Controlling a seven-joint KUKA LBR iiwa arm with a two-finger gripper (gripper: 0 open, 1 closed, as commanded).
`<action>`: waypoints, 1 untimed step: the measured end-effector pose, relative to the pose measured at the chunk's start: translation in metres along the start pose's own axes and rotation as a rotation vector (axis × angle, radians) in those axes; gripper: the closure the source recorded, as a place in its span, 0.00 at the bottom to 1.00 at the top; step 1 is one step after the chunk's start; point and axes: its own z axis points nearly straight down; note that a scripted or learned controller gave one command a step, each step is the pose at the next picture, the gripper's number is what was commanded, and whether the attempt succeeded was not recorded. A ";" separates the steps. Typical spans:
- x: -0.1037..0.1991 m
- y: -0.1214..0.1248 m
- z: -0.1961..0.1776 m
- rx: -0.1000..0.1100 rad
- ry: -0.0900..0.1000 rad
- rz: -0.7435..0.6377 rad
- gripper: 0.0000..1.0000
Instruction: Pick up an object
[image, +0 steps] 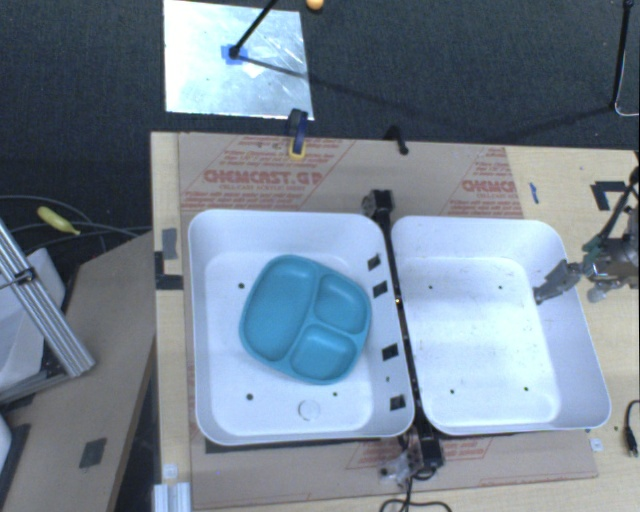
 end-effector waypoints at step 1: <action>0.069 -0.032 -0.093 -0.009 0.001 -0.007 0.00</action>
